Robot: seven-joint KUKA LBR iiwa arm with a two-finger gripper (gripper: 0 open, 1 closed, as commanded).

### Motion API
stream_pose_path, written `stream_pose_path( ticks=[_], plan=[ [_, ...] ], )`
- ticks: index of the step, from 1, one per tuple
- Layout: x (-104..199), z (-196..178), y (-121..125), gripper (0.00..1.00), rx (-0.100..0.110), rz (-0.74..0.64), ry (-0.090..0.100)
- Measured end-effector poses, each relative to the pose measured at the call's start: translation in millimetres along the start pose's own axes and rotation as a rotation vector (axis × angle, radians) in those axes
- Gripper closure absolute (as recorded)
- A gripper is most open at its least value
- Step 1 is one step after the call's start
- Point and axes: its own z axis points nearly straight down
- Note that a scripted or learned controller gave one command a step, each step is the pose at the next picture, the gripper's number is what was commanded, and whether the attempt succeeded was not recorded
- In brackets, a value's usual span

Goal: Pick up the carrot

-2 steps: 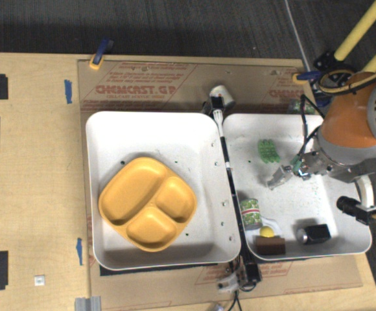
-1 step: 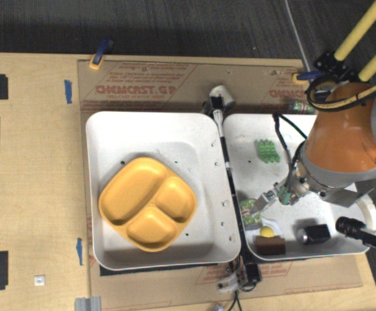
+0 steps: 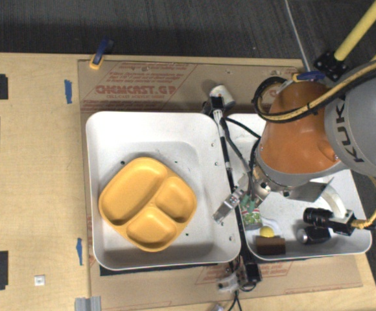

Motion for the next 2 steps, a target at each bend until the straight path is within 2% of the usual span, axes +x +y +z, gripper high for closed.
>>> stream_pose_path(
  ticks=[1,2],
  plan=[
    [-80,0,36,0.0,-0.001,-0.084,-0.002],
    [-18,0,20,0.0,0.001,-0.096,0.002]
  ],
)
